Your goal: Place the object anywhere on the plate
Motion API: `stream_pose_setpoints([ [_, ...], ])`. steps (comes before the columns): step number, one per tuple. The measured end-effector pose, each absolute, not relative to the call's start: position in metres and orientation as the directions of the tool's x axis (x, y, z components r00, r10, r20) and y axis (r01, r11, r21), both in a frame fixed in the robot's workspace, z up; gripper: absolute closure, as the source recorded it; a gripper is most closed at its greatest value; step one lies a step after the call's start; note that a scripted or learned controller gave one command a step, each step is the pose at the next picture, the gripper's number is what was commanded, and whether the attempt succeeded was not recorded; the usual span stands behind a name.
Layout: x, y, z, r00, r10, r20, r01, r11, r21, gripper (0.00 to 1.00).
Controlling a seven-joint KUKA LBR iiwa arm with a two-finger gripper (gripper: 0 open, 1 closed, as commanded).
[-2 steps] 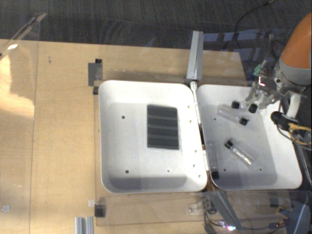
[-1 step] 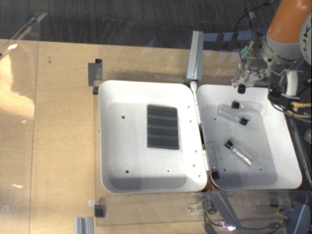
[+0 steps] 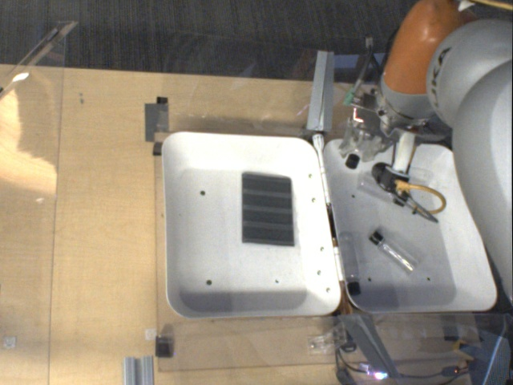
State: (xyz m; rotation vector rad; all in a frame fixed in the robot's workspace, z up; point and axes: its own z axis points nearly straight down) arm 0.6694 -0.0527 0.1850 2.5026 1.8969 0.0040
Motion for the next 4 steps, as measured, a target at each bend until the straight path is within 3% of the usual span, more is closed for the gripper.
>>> stream_pose_setpoints([
  [1, 0.669, 0.009, 0.185, 0.547, 0.837, 0.002, 0.837, -0.547, 0.002, 1.00],
  [2, 0.669, 0.084, 0.198, 0.872, 0.489, 0.006, 0.489, -0.872, -0.001, 1.00],
  [3, 0.640, 0.152, 0.172, 0.933, 0.360, 0.005, 0.360, -0.933, -0.002, 1.00],
  [4, 0.622, 0.222, 0.237, 0.775, 0.632, 0.004, 0.632, -0.775, 0.002, 1.00],
])
